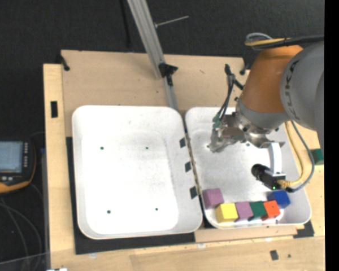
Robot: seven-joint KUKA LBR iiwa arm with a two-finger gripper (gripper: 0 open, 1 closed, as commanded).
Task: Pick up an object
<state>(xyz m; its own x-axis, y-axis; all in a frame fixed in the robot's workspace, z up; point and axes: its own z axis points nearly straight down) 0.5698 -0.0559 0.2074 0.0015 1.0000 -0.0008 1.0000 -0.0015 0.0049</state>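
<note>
1. Hovering over the upper-left part of the right bin (296,222), the gripper (219,141) is pointing down at bare bin floor, with the orange band (265,86) and grey arm (305,89) leaning in from the right.

2. Reading the step: this is looking like the approach phase, nothing gripped so far. No block is sitting between the fingers, and whether they are spread wide or pinched narrow I cannot tell, the blur around the tip is hiding it.

3. Checking the targets: the blocks are all crowding the bottom edge of the right bin, well apart from the gripper. A purple block (213,197) is sitting alone, just above a row made of a yellow block (227,212), a second purple block (244,210), a green block (257,209), an orange block (270,208) and a blue block (280,198).

4. Judging orientation: these are looking like near-cubes, so no long axis is standing out on any of them. The row itself is running left to right along the bin's lower wall, and the lone purple block is sitting slightly turned against that row.

5. Calling the next move: the gripper is needing to travel toward the bin's lower edge and come down over one block. My pick is the lone purple block, since its sides are looking freer than those of the packed row.

6. Noting the rest: the left bin (79,151) is lying beside it, apart from the action.
</note>
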